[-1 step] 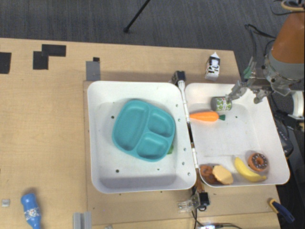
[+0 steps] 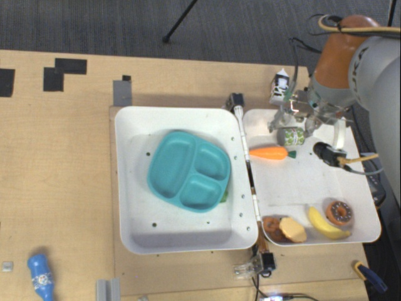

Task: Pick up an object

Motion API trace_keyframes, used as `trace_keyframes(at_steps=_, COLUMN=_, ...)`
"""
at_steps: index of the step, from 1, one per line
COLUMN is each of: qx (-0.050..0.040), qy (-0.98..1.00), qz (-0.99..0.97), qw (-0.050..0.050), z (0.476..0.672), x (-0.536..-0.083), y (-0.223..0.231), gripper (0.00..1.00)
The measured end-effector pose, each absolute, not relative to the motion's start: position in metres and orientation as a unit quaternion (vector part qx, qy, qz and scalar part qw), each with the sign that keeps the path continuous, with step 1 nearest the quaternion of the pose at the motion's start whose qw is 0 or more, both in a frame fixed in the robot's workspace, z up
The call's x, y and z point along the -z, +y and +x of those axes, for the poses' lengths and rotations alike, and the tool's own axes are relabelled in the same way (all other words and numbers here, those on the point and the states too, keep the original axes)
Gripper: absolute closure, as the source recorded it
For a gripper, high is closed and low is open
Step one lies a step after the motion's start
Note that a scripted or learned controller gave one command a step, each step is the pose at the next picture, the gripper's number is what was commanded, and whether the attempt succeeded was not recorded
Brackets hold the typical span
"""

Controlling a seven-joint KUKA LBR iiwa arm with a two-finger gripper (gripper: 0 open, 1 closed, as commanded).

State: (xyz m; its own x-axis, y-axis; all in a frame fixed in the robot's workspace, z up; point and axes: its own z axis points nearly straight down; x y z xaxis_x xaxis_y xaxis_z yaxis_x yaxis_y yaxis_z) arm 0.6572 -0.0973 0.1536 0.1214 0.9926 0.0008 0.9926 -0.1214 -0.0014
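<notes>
My gripper (image 2: 293, 128) hangs low over the back of the right bin (image 2: 357, 196), open, with one finger (image 2: 275, 125) on each side of a small green and white can (image 2: 293, 137). The fingers stand apart from the can's sides. An orange carrot (image 2: 269, 153) lies just left of the can by the bin's left wall. Along the bin's front edge lie a banana (image 2: 322, 223), a chocolate donut (image 2: 339, 212) and a brown bread roll (image 2: 286, 229).
The left bin (image 2: 135, 168) holds a teal divided plate (image 2: 189, 170) with something green under its right edge. A small white bottle (image 2: 280, 86) stands behind the right bin. A blue toy (image 2: 41, 276) lies on the bench at front left.
</notes>
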Motion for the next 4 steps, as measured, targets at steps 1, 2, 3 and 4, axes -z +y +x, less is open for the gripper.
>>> trace_keyframes(at_steps=1, qx=-0.0013, qy=-0.719, qz=-0.695, qw=-0.002, z=0.657, x=-0.111, y=-0.114, gripper=0.0)
trace_keyframes(at_steps=2, qx=-0.0039, qy=-0.72, qz=-0.694, qw=0.002, z=0.656, x=-0.123, y=-0.114, gripper=1.0)
trace_keyframes(at_steps=3, qx=0.0014, qy=-0.815, qz=-0.579, qw=-0.002, z=0.668, x=-0.222, y=-0.059, gripper=1.0)
trace_keyframes(at_steps=4, qx=0.0009, qy=-0.815, qz=-0.579, qw=-0.002, z=0.668, x=-0.222, y=-0.059, gripper=0.0)
